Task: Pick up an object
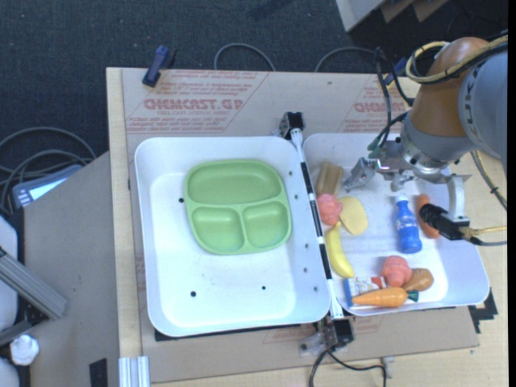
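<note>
Currently the gripper (393,170), finger state impossible to tell, hovers; the blue bottle (407,226) stands just at its five o'clock, upright.

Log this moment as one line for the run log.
arm over right bin | hand above toys, holding nothing seen | blue bottle, banana, carrot in bin | green tray in left bin
</note>
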Controlling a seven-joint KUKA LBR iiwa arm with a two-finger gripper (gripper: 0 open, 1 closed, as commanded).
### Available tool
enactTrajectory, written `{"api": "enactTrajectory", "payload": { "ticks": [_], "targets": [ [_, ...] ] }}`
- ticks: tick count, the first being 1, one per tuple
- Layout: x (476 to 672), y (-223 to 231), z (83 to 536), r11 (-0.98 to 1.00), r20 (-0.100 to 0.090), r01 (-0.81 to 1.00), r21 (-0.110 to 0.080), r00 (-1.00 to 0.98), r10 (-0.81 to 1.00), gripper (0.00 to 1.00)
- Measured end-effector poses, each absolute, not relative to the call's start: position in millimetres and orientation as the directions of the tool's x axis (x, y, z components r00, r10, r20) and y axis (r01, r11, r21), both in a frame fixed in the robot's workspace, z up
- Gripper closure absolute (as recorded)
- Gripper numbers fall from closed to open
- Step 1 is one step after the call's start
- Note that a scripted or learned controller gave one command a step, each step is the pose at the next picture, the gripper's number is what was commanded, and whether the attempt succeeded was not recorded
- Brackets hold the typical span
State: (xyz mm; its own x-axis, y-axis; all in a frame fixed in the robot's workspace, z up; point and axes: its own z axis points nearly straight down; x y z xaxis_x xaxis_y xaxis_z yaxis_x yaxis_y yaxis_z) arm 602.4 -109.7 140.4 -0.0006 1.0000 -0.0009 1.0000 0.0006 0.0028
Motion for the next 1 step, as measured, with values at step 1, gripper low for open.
{"api": "enactTrajectory", "payload": {
  "ticks": [1],
  "targets": [
    [596.3,-145.5,212.8,0.000,-0.002,1.000,0.003,0.000,1.000,0.00]
  ]
}}
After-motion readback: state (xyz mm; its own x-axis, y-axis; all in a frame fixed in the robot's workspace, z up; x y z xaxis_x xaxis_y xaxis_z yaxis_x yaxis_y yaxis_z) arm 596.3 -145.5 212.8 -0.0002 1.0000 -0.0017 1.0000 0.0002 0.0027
